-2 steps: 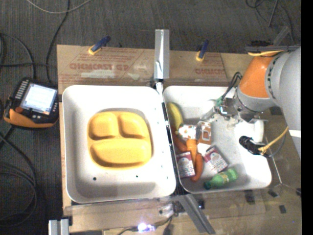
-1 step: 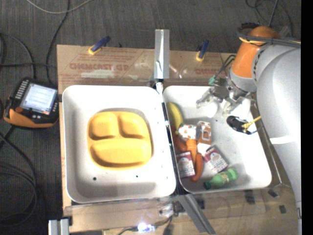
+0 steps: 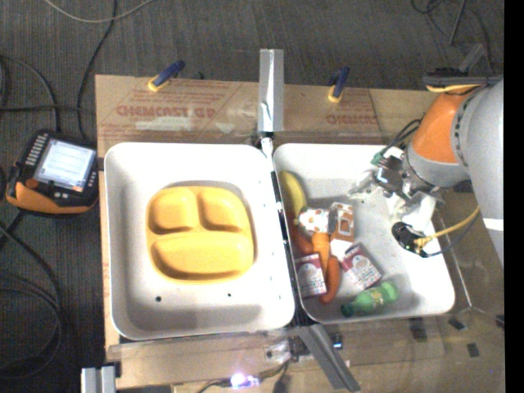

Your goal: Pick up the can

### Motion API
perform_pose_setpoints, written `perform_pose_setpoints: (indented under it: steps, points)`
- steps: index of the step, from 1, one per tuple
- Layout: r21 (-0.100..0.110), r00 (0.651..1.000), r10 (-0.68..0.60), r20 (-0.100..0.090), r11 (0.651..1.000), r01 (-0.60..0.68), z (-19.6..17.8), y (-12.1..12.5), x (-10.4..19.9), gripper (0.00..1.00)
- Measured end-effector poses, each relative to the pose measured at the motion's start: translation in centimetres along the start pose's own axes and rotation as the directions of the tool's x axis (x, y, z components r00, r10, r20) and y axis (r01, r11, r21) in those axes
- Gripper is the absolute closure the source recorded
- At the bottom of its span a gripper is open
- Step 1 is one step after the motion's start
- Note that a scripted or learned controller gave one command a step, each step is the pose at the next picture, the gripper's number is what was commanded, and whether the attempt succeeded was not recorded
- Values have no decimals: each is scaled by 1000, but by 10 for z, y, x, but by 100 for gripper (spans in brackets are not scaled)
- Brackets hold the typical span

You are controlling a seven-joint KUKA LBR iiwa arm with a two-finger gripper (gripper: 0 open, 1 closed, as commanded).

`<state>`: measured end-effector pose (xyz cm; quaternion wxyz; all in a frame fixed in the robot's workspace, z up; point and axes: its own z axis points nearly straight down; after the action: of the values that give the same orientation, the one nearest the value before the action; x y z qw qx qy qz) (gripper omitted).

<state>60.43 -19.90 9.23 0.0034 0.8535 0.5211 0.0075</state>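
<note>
The table (image 3: 164,109) carries two white bins side by side. The left bin (image 3: 123,301) contains a yellow sectioned tray (image 3: 201,233), lying flat near its centre. The right bin (image 3: 434,289) contains the remaining items, grouped toward its left wall and front. The arm (image 3: 454,137) enters from the right; the tool (image 3: 391,178) hangs over the rear right area of the right bin, well apart from the item group. Whether the tool is released or clenched cannot be determined. A banana (image 3: 293,193) lies along the left wall. A green bottle (image 3: 370,299) lies on its side at the front. The can (image 3: 310,275), red-labelled, lies against the left wall, beside a carrot (image 3: 327,264).
</note>
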Motion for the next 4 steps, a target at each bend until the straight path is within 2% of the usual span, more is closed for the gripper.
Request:
perform_pose_setpoints:
  steps: [1, 2, 3, 4]
  points:
    - [18, 935, 355, 9, 935, -355, 3, 42, 19, 0]
    - [8, 934, 357, 14, 934, -357, -6, 44, 14, 100]
    - [5, 835, 550, 20, 835, -550, -167, 34, 57, 100]
    - [9, 823, 568, 22, 823, -568, -69, 8, 78, 100]
